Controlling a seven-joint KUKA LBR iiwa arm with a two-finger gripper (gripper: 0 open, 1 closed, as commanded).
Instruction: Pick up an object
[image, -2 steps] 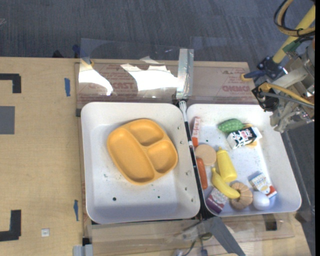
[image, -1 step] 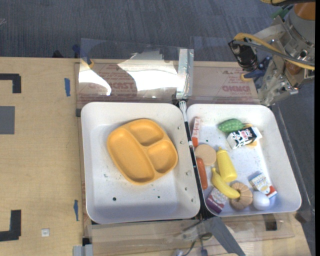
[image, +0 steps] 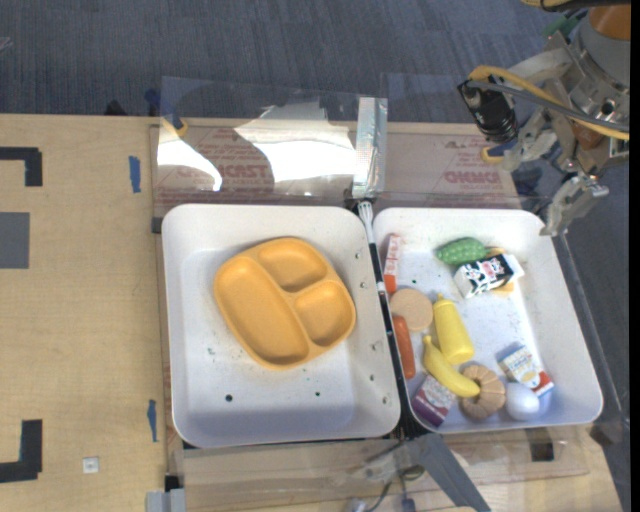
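The right bin (image: 578, 330) holds several small toys. Among them are a green piece (image: 462, 250), a black-and-white carton (image: 488, 273), a yellow bottle (image: 451, 330), a banana (image: 447, 372), a tan disc (image: 411, 310) and a white egg (image: 522, 400). My gripper (image: 570, 195) hangs at the upper right, above the bin's far right corner and apart from every toy. Nothing shows in it.
A yellow divided plate (image: 287, 300) lies in the left bin (image: 190, 380). A red-and-white box (image: 391, 262) and a red stick (image: 403, 345) lie along the right bin's left wall. A clear plastic sheet (image: 290, 150) stands behind the bins.
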